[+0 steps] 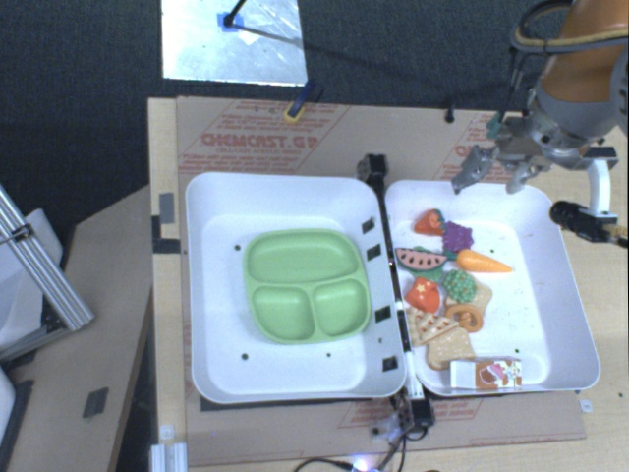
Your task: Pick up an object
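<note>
Pincer (494,172) hangs apparently spread and empty above the right bin's (565,264) far edge, the toy food (454,285) untouched along its left side, nothing yet picked.

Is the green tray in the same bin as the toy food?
No. The green tray lies in the left bin; the toy food is in the right bin.

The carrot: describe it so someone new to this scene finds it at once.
Take the right bin of the two white bins, where the toy food is heaped. The carrot lies at the heap's right edge, just right of the purple grapes. It is the one long orange piece, tapering to a point toward the bin's bare side.
</note>
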### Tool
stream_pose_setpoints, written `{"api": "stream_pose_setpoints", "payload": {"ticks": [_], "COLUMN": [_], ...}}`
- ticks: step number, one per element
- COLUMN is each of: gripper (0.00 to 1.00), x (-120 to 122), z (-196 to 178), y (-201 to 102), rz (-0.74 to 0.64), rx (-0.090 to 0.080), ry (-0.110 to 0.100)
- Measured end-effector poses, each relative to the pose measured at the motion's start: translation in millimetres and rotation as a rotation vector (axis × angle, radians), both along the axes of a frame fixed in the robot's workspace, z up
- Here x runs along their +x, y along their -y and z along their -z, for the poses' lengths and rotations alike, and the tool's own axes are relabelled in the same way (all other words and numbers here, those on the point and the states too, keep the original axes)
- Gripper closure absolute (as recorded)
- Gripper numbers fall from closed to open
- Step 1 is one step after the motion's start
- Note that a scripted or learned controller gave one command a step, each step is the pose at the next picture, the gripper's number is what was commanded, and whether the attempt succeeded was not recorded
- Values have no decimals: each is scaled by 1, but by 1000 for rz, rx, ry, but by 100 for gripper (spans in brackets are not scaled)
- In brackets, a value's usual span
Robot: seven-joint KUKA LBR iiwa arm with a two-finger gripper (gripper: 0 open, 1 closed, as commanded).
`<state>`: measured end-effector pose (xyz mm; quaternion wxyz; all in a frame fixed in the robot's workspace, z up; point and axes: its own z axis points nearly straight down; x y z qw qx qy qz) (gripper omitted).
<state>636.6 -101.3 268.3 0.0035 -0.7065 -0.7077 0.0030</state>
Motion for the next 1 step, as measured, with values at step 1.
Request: {"api": "stream_pose_setpoints", "payload": {"ticks": [1], "gripper": [0], "x": [2], "z": [-7], "y": [0], "rz": [-2], "rx": [-1], "ry": [11]}}
